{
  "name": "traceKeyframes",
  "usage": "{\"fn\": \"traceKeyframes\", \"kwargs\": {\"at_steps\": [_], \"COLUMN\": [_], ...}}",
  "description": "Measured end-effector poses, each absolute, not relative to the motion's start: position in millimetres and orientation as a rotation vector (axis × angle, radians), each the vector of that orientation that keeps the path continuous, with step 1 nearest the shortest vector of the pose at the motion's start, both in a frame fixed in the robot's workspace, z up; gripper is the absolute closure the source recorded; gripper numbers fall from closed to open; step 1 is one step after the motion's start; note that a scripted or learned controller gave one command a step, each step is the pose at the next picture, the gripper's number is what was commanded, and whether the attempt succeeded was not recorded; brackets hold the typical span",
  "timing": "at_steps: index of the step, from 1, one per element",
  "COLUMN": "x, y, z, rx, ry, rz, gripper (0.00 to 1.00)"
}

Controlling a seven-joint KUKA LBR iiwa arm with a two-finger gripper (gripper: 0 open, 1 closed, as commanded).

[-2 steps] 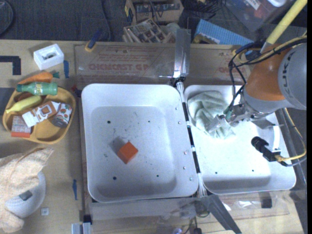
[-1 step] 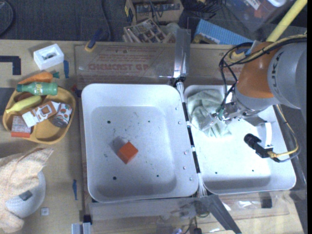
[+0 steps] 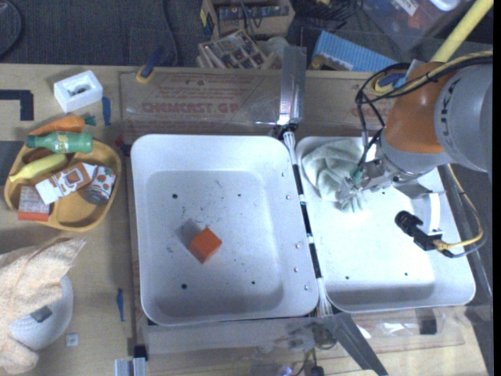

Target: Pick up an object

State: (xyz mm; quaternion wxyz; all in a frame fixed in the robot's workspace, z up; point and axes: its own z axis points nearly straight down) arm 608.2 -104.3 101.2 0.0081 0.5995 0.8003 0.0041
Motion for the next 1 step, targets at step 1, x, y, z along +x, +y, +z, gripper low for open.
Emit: {"fn": "traceKeyframes", "kwargs": {"at_steps": [1], "x": [595.5], "y": [-37.9], "z": [185.0], "rx": [1.726], "ry": [2.622], "rz": [0.001], "gripper": [1.0]}}
